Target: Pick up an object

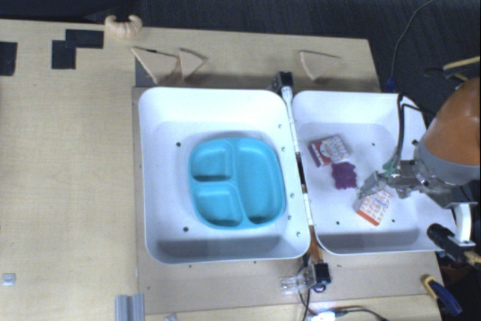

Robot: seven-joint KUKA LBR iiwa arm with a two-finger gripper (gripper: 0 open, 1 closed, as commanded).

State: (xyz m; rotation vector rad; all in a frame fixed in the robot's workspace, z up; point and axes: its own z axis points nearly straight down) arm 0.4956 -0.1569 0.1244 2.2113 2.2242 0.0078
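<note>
The metal two-finger gripper (378,184), fingers spread apart, hovers over a small white-and-orange packet (374,205) in the right white bin (353,240), apparently approaching; next comes descending and closing.

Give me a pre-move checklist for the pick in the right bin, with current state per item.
1. Target in view: small white packet with an orange end lies in the right white bin, near its right side. ok.
2. Gripper placement: it sits right over that packet's upper edge. ok.
3. Jaws open or shut: cannot tell.
4. Packet actually held: cannot tell; nothing shows it lifted off the bin floor.
5. Neighbours apart: purple lumpy object and maroon-and-white packet lie left of the target, apart from it. ok.
6. Left white bin: blue divided plastic tray sits in it, away from the arm. ok.
</note>
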